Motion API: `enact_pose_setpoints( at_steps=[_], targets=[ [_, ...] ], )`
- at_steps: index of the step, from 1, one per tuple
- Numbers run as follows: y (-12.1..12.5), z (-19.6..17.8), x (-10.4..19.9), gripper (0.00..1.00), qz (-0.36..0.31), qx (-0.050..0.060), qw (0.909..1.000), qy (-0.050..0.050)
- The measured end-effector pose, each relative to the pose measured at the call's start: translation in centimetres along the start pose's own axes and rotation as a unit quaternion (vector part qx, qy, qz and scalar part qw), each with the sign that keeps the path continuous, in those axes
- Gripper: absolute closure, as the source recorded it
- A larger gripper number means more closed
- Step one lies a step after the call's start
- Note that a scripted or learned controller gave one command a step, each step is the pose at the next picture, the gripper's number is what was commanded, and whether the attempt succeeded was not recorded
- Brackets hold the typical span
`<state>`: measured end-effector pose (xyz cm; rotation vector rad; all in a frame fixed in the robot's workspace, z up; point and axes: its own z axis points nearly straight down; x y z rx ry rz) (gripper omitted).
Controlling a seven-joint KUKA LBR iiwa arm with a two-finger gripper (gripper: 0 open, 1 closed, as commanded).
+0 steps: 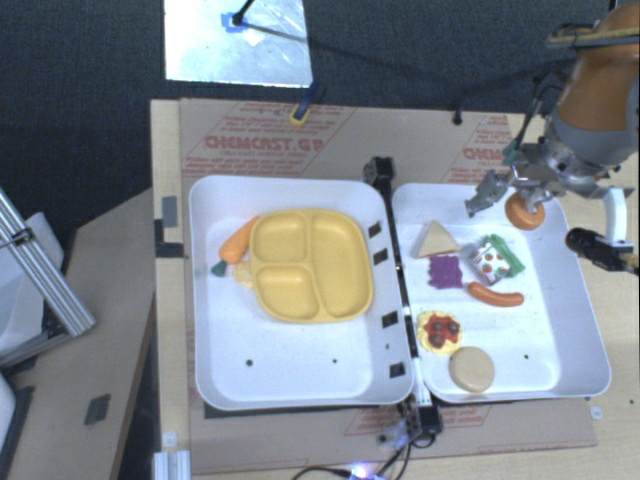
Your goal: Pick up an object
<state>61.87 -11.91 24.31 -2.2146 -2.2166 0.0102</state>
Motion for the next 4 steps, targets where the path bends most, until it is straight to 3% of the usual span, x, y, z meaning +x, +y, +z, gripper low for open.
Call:
enact_pose_setpoints(
  at_steps=[1, 3, 4],
  targets=[
    [0.2, -0.7, 0.0, 0.0, -0.001, -0.006, 1.0, -0.001],
    [-0.1, 7.9, -0.2, 0.0, 0.0, -0.004, 1.0, 0.0],
    [-0.1, 10.5, -0.6, 0.0, -0.001, -0.009, 1.0, -0.002]
  ],
)
